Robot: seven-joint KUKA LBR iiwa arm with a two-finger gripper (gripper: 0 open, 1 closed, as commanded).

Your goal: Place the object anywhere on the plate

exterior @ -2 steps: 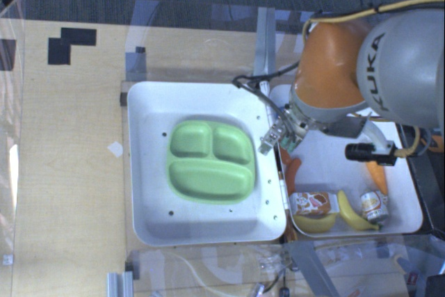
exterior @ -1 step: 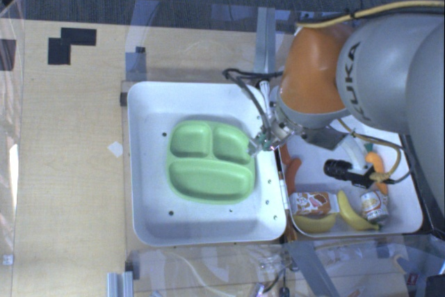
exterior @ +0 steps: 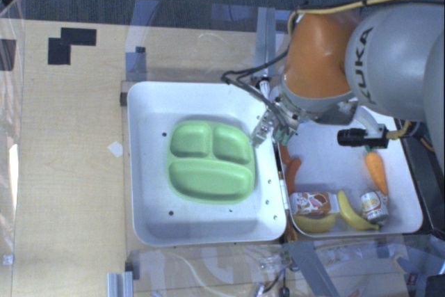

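The green divided plate [exterior: 211, 162] lies bare in the left bin [exterior: 149, 219]; the gripper [exterior: 268, 127] hovers near its upper-right corner, grip unreadable, nothing placed.

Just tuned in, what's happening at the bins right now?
The arm reaches in over the divide between the two bins, its gripper near the upper right corner of the green plate. The plate's compartments hold nothing. A carrot, bananas, a can and a packet lie in the right bin.

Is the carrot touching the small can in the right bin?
Apart. In the camera view, bare white bin floor shows between the carrot and the can.
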